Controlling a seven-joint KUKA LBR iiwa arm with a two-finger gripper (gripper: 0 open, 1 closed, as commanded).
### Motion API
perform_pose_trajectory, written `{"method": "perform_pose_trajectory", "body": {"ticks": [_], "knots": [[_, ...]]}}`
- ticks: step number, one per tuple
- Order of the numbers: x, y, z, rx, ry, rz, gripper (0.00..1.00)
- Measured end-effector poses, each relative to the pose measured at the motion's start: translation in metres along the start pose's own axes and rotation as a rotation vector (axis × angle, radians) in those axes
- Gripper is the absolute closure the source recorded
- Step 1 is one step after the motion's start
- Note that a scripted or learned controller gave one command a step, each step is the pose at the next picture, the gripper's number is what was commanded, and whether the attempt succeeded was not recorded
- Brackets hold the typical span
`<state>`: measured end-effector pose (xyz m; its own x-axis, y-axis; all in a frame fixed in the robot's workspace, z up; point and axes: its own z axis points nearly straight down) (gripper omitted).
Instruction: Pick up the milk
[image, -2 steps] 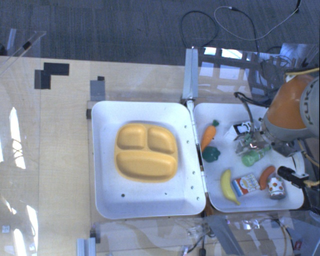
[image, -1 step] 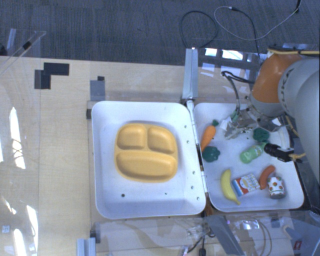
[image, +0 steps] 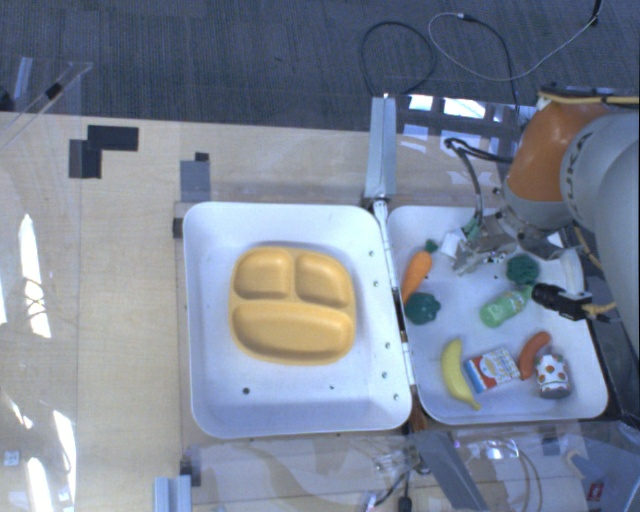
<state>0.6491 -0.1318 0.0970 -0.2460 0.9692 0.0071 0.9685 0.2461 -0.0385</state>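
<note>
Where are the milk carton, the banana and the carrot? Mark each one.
milk carton (image: 491, 369), camera view, on its printed front face.
banana (image: 456, 373), camera view, mid-length on its curved body.
carrot (image: 416, 271), camera view, on the orange root below the green top.

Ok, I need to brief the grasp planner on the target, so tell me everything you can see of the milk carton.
The milk carton is a small box, seemingly cardboard or plastic, white with a red end and blue print on its face. It lies flat on its side, slightly tilted, near the front of the right bin. The banana lies along its left end, touching or nearly so; the sausage lies close at its right. The gripper hangs farther back, well apart.
</note>
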Motion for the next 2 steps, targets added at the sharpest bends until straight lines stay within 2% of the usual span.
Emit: {"method": "perform_pose_trajectory", "body": {"ticks": [1,2], "knots": [[0.018,0.012,0.011,0.014,-0.007,0.226,1.0],[0.029,0.016,0.012,0.013,0.01,0.219,0.0]]}}
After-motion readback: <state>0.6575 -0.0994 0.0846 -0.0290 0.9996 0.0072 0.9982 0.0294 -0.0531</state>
